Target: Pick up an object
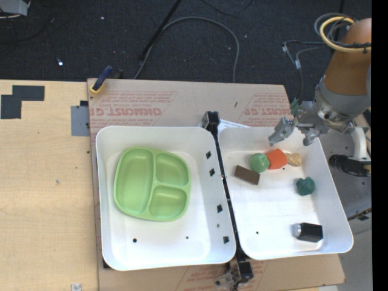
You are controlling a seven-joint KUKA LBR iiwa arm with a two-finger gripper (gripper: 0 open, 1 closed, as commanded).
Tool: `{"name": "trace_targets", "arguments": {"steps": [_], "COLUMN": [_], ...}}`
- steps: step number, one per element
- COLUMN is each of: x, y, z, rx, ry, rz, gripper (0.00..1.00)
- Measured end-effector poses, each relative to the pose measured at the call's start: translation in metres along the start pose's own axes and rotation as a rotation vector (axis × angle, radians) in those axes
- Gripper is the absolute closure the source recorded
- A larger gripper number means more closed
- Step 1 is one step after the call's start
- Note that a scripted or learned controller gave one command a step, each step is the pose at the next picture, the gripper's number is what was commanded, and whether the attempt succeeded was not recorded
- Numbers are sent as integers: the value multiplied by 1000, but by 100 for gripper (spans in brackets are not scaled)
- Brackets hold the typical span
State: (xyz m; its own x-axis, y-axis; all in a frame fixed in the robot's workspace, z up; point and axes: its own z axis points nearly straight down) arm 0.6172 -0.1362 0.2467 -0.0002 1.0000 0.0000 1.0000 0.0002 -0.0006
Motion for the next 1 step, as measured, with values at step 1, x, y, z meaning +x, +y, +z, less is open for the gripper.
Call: {"name": "trace_targets", "arguments": {"steps": [1], "x": [-35], "y": [-37], "z": [163], "rx": [7], "ry": [1], "rz": [2], "gripper": [0]}}
